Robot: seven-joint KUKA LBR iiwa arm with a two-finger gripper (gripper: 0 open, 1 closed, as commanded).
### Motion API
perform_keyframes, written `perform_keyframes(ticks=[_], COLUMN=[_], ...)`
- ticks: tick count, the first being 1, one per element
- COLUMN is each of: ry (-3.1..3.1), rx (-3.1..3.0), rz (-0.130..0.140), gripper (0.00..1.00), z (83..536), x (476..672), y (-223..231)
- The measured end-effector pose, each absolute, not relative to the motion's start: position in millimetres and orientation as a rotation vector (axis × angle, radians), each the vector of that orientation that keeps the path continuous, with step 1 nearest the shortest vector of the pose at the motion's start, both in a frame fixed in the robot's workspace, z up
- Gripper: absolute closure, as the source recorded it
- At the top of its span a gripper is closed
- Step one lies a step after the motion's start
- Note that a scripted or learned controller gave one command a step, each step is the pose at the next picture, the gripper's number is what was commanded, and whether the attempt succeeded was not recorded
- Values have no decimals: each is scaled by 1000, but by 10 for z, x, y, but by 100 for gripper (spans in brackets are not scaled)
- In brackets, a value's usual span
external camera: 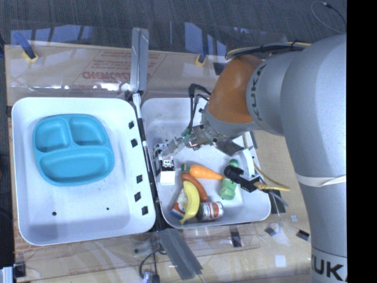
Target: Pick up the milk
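KUKA arm at the desk point(70, 69), seen from above. All places are given from the milk carton point(167, 176), a small white box with a dark printed top. It stands in the right bin point(171, 115), hard against the wall that the bin shares with its neighbour.

Well to the left of the carton, the left bin point(26, 217) holds a single item. This is a blue divided plate point(73, 149), lying flat in the bin's far half. The rest of that bin's floor is bare white.

Directly behind the carton, on its far side, the pincer point(166, 153) hangs low in the right bin. Its tip is just beside the carton's top; contact between the two cannot be made out. Whether the pincer is spread or pressed together cannot be told from this angle, and the carton is not seen clamped in it.

To the right of the carton lies a carrot point(205, 171), on its side. Right of the carton and nearer the camera, a banana point(189, 200) curves toward the bin's near wall. A small can point(211, 211) lies on its side, touching the banana. Farther right of the carton, beyond the carrot's tip, is a green bottle point(228, 188).

The grey arm point(294, 99) with its orange band rises behind and to the right of the carton.
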State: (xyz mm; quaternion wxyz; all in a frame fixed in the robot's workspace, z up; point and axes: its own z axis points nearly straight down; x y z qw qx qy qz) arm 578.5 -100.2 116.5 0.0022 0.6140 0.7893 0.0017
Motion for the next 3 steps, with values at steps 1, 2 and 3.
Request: perform_keyframes(ticks=[1, 2, 3], ry=[2372, 2419, 2518], rx=[2014, 1968, 1836], rz=[34, 25, 27], gripper=[0, 0, 0], z=[1059, 1051, 1051], x=[5415, 5472, 5507], y=[-954, -954, -975])
